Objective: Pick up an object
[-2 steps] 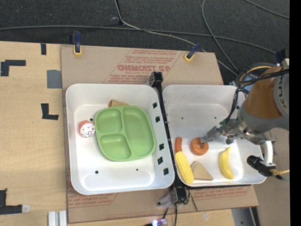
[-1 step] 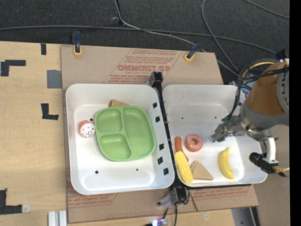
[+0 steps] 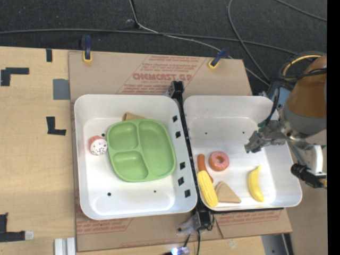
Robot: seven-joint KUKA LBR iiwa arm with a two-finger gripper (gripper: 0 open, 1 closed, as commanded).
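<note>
Hovering over the right bin point(image 3: 276, 106)
My hand point(image 3: 254, 144) is hanging near the bin's right edge, grip state unclear; the banana point(image 3: 255, 184) is lying below it, long axis toward the near edge.

**Colours on my feed**

I see two white bins: the left bin point(image 3: 85, 158) and the right bin point(image 3: 234, 110). In the left one I make out a light green divided plate point(image 3: 141, 149) and a small white ball point(image 3: 98, 146) speckled with red and dark dots. In the right I read a yellow banana point(image 3: 255, 184), a yellow corn cob point(image 3: 206, 187), a pink doughnut point(image 3: 218, 161), an orange-red sausage point(image 3: 201, 162) and a tan wedge point(image 3: 228, 194). The table point(image 3: 26, 142) is pale wood with black tape marks; the cardboard sheet point(image 3: 159, 70) is brown with red lettering. My gripper point(image 3: 254, 144) looks dark grey.
</note>
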